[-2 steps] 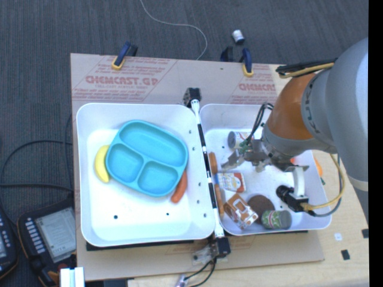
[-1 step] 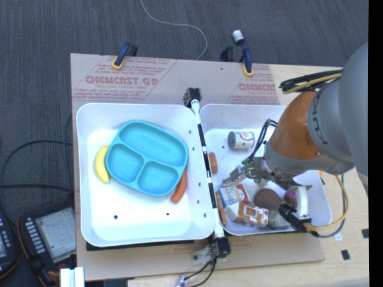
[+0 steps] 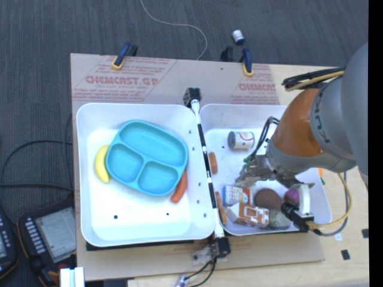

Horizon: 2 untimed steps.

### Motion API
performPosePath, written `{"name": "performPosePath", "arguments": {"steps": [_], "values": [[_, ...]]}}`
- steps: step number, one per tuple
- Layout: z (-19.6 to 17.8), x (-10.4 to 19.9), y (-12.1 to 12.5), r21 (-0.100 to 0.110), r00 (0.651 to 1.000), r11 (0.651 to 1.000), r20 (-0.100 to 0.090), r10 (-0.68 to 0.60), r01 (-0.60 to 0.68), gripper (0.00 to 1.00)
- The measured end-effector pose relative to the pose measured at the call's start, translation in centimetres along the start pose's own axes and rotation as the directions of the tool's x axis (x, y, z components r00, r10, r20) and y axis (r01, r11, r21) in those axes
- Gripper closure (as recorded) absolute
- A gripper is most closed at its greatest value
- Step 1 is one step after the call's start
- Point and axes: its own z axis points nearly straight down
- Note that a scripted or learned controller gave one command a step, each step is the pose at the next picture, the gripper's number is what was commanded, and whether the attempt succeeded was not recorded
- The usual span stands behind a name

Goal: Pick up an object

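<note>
Two white bins sit side by side on a board. The left bin [image 3: 90,220] holds a blue divided plate [image 3: 146,158] at centre, with a banana [image 3: 101,164] touching its left edge and an orange carrot [image 3: 179,188] at its lower right. The right bin [image 3: 218,115] holds a small can [image 3: 241,140] near the top and, along the bottom of the frame, a cluster of a carton [image 3: 237,195], a brown potato [image 3: 267,198] and a purple piece [image 3: 292,194] (packed closely together). The grey arm [image 3: 326,121] with its orange band enters from the right and bends down over that cluster. The gripper [image 3: 258,171] hangs just above the potato; whether its fingers are spread or pressed together cannot be told.
</note>
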Motion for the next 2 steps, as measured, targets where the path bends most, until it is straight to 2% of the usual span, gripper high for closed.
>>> {"name": "performPosePath", "arguments": {"steps": [1,2], "values": [[1.41,-5.88,13.06,0.029,1.0,1.0,-0.005,-0.002,0.002,1.0],[0.45,-5.88,13.02,0.032,1.0,0.999,-0.002,-0.004,0.004,1.0]]}}
